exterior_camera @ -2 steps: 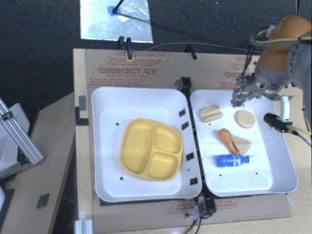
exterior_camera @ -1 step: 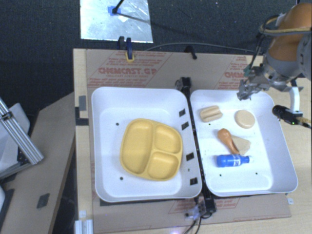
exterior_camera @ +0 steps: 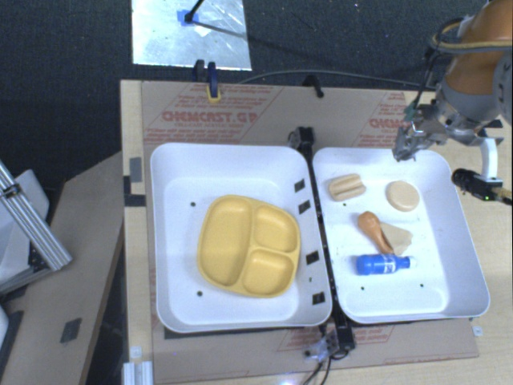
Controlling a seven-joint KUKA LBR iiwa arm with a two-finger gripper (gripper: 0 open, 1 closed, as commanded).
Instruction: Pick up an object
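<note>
Hovering claw: claw (exterior_camera: 405,149) hangs at the far rim of the right bin (exterior_camera: 461,239), on the grey arm (exterior_camera: 473,95) with its orange band; nothing shows between its fingers, and whether they stand wide or narrow cannot be told.
Round piece: pale disc (exterior_camera: 402,196) lies in the right bin, just nearer the onlooker than the claw, apart from it.
Bun-like piece: tan roll (exterior_camera: 346,187) lies to the left of the claw and nearer, beside the bins' shared edge.
Drumstick-like piece: orange-brown toy (exterior_camera: 370,228) lies further toward the onlooker, touching a beige wedge (exterior_camera: 397,236).
Bottle-like piece: blue tube with a white end (exterior_camera: 382,264) lies on its side, nearest the onlooker, well apart from the claw.
Left bin (exterior_camera: 172,239): well to the left of the claw, bearing a yellow divided plate (exterior_camera: 248,245) with three compartments.
Counter (exterior_camera: 240,115): brown board with red lettering under both bins.
Clamp: blue-and-yellow clip (exterior_camera: 212,83) at the counter's far edge.
</note>
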